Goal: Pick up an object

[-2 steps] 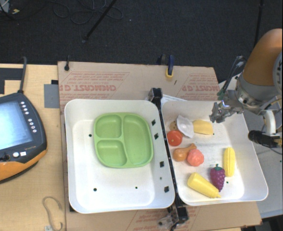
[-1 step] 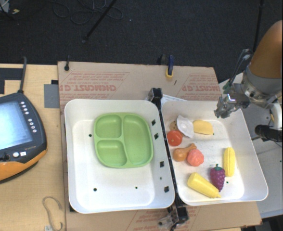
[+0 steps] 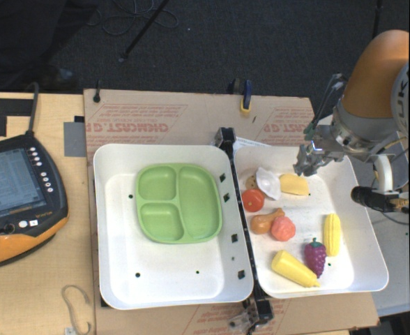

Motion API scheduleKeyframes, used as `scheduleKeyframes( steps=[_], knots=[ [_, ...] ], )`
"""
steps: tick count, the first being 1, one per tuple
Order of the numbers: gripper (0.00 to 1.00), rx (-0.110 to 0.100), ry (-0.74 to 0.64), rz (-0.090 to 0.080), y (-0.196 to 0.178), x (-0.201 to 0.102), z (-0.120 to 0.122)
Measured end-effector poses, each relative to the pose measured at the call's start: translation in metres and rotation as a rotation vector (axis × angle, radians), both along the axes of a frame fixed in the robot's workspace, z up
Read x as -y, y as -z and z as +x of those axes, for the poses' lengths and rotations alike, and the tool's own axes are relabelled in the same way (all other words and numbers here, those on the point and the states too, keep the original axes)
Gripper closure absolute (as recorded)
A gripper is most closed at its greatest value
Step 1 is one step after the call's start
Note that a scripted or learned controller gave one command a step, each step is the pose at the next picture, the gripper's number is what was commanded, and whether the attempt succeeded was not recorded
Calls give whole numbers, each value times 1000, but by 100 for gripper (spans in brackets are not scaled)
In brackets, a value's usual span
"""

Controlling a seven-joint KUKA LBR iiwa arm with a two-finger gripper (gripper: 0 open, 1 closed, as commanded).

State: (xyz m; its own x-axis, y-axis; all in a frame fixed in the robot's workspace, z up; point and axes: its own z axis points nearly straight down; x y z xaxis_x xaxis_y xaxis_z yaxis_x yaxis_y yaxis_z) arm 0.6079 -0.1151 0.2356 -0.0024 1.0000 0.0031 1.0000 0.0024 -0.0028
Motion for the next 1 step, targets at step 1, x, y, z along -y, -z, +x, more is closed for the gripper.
scheduleKeyframes(
  steps=[1],
  knots=[
    [100,-2,1,-1,0,-41,-30]
  ],
)
